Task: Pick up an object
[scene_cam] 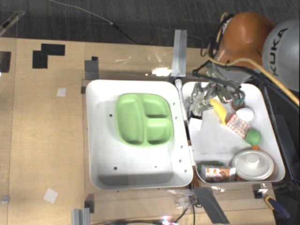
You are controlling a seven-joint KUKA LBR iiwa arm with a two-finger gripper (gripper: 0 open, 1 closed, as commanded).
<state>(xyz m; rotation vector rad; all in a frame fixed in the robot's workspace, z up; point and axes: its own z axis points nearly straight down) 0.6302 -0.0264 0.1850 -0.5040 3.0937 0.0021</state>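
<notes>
Two white bins sit side by side on the tabletop [42, 139]. The left bin [101, 163] carries a green divided plate [143, 118] near its middle. The pincer [202, 102] hangs low in the right bin [206, 139], at its far left corner, just beside a yellow banana-shaped toy [218, 109]. Whether it grips anything I cannot tell. Nearby lie a red-patterned packet [236, 125], a white egg [244, 114], a green ball [253, 137], a white round lid [253, 163] and a small carton [218, 173].
</notes>
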